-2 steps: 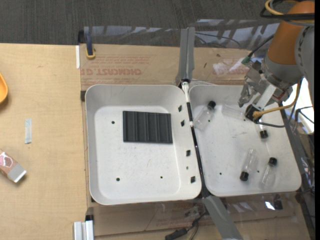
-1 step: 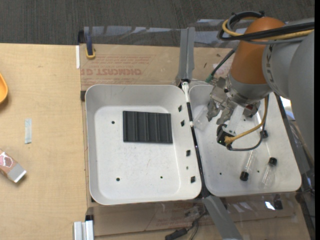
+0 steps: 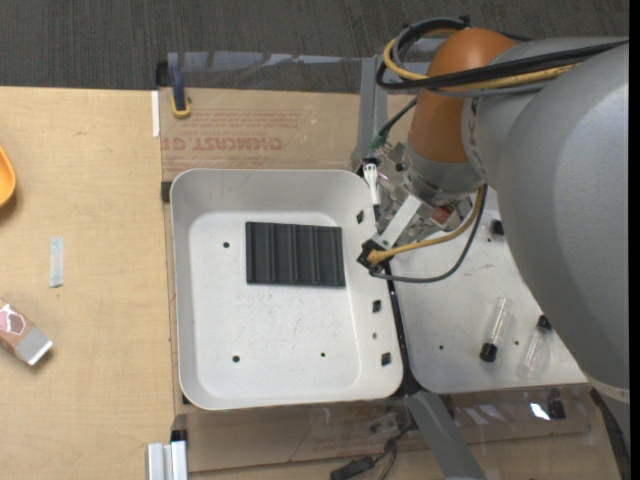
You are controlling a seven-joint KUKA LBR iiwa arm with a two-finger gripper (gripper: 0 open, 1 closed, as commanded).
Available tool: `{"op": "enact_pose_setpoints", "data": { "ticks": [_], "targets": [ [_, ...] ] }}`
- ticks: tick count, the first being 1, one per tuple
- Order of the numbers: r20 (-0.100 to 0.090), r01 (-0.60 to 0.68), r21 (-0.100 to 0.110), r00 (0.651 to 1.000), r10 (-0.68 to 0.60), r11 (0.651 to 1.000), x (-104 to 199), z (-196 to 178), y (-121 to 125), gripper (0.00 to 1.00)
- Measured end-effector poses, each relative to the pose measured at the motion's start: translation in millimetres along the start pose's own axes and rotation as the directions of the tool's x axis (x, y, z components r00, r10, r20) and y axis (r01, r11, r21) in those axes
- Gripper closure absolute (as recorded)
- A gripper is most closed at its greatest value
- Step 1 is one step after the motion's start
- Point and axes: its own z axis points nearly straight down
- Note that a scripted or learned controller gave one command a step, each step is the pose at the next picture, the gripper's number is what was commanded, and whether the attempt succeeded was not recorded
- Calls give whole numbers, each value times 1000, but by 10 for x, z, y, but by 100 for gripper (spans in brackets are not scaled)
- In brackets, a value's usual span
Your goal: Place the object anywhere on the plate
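Note:
A dark ribbed rectangular plate (image 3: 295,254) lies flat in the upper middle of the left white bin (image 3: 200,368). In the right bin (image 3: 450,358) lie a clear tube with a black cap (image 3: 492,333) and a second clear piece (image 3: 535,353) beside it. My gripper (image 3: 405,223) hangs below the orange band (image 3: 465,58), over the wall between the two bins and just right of the plate. The wrist and its cables hide most of it. I see nothing held in it.
The grey arm covers the right side of the right bin. On the wooden bench to the left lie an orange object (image 3: 4,180), a small grey strip (image 3: 56,263) and a red-and-white packet (image 3: 22,333). A clamp (image 3: 178,96) stands behind the left bin.

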Motion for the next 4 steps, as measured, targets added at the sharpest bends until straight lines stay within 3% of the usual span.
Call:
{"op": "enact_pose_setpoints", "data": {
  "ticks": [1, 2, 3, 4],
  "targets": [
    [0, -75, 0, 997, 75, 997, 546, 242, -467, 100],
    [1, 255, -2, 967, -255, 967, 1296, 251, -669, 100],
    [1, 255, -2, 967, -255, 967, 1296, 252, -669, 0],
    [0, 674, -4, 739, -674, 739, 1568, 977, -476, 0]
  ]
}}
